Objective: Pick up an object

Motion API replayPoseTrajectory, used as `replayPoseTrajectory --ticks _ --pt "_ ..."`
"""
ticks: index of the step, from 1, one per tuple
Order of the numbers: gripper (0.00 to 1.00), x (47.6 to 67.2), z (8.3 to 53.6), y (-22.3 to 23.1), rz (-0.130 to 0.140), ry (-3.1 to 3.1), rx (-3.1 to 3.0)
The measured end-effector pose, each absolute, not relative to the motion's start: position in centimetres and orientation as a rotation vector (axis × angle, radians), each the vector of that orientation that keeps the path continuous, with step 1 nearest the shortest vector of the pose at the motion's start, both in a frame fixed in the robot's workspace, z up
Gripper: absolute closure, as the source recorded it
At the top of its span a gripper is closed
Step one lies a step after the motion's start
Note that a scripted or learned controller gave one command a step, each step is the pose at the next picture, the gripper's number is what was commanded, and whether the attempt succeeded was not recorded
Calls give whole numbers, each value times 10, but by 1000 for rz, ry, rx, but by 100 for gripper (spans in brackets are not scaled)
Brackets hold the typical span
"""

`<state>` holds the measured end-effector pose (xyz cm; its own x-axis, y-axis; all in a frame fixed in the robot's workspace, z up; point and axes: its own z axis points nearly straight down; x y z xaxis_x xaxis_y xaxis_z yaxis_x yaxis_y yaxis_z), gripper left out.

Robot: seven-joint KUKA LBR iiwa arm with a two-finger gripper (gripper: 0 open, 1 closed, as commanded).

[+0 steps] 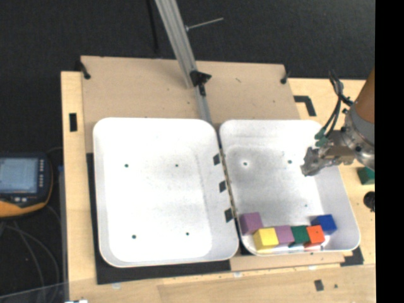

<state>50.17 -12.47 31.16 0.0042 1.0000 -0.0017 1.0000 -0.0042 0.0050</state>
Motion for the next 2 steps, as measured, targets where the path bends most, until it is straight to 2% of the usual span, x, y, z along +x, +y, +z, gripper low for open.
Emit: replayPoseTrajectory --ticks 1,2 --pt "100 490 286 -40 1 2233 2213" --pt "100 506 273 48 1 2233 2212"
